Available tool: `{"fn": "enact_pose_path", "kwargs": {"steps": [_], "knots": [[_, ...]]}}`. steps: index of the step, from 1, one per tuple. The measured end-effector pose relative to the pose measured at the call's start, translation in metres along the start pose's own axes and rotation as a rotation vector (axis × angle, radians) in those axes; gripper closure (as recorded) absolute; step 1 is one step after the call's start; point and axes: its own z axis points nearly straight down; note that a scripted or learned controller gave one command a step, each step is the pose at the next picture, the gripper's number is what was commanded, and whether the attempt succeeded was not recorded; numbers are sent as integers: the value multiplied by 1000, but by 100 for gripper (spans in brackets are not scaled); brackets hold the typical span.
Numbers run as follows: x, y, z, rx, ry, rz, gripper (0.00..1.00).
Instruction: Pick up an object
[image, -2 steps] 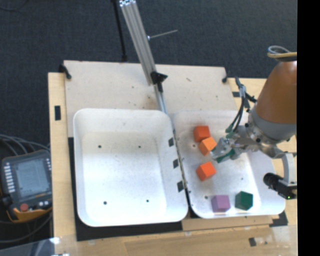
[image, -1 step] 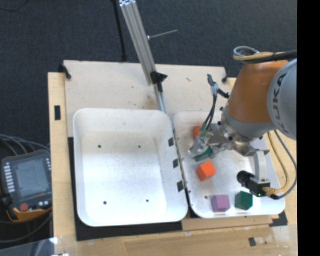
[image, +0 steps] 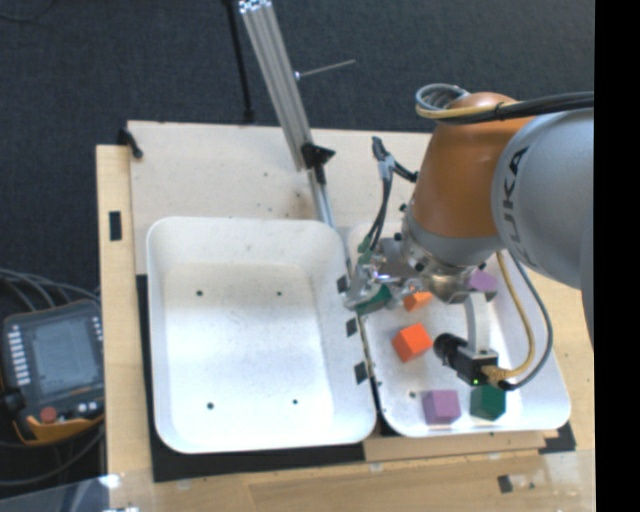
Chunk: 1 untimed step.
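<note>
The only lettering that can be read is on the grey arm (image: 545, 190): large dark capitals, seemingly "UK" of a longer word, run up its casing just right of the orange band (image: 465, 170). The handheld pendant (image: 55, 365), far left of the arm, has a screen too blurred to read.

Matt white plastic bins (image: 250, 330), bare wooden bench (image: 200, 160)

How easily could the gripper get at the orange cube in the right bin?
Probably easily: the orange cube lies apart from the purple cube and dark green block, open from above, just below the gripper.
</note>
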Motion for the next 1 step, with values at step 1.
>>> {"fn": "enact_pose_path", "kwargs": {"steps": [1], "knots": [[55, 6, 14, 3, -1, 1, 100]]}}
